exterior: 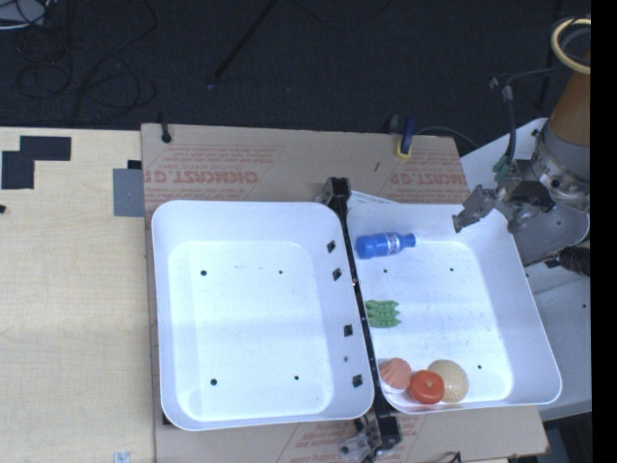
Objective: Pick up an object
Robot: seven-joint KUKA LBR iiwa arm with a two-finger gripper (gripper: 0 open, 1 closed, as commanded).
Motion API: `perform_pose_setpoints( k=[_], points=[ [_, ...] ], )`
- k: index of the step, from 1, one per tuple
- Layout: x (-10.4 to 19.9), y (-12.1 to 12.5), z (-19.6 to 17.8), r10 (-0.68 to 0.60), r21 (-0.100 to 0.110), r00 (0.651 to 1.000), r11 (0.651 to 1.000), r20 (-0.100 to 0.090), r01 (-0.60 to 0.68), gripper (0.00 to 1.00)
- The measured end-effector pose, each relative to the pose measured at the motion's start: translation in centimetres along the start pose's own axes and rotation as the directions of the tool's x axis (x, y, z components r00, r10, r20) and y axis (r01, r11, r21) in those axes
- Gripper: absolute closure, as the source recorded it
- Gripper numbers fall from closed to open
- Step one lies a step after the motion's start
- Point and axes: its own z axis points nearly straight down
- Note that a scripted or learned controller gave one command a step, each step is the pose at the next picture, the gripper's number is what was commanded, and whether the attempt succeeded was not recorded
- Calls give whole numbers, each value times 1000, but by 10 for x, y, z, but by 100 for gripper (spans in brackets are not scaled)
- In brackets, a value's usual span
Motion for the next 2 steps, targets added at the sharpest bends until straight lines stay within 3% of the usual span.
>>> perform_pose_setpoints(
  k=[1, 2],
  points=[
    [-57, -30, 10, 5, 2, 1000, 1000, 1, -5, 0],
    [-54, -81, -44, 3, -4, 1000, 1000, 1, -3, 0]
  ],
)
